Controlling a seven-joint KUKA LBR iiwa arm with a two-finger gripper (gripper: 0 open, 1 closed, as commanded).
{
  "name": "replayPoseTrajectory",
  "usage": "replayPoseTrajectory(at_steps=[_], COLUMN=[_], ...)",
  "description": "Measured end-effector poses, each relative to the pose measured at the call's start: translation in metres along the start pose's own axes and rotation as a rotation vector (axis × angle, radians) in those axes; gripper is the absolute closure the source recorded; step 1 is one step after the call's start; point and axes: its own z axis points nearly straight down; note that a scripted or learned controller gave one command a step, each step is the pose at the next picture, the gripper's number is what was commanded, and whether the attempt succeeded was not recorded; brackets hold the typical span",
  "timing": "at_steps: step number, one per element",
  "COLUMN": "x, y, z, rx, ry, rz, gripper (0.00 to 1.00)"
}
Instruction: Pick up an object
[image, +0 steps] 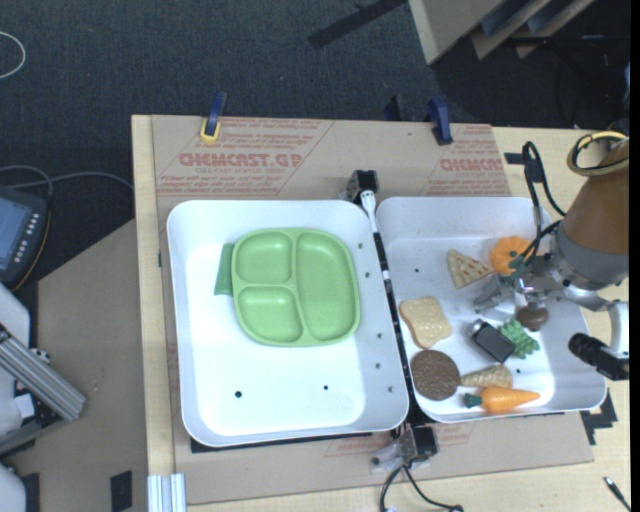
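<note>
My gripper (513, 291) reaches in from the right and hangs low over the right bin (440, 222). It sits just below an orange fruit (508, 251) and to the right of a triangular cracker (466, 268). A small brown piece (533, 318) and a green leafy toy (521, 338) lie just below it, next to a black block (492, 342). Further left and toward the front are a bread slice (427, 321), a round brown cookie (436, 373), a pale beige piece (487, 377) and an orange carrot (508, 399). I see nothing held in the gripper.
The left bin (200, 370) holds a green divided plate (296, 286). The arm's grey body with its orange band (600, 215) overhangs the right bin's right edge. Clamps (211, 118) sit at the bench's far edge, and a cable runs along the arm.
</note>
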Motion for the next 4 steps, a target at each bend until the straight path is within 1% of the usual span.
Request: replayPoseTrajectory(at_steps=[1,2,3,4], x=[0.001,0.000,0.004,-0.003], y=[0.000,0.000,0.002,0.001], z=[0.025,0.013,-0.030,-0.092], rx=[-0.002,-0.005,-0.009,-0.013], ry=[0.000,-0.002,-0.004,-0.005], rz=[-0.001,0.000,-0.001,-0.001], gripper=[0.00,1.00,1.00,1.00])
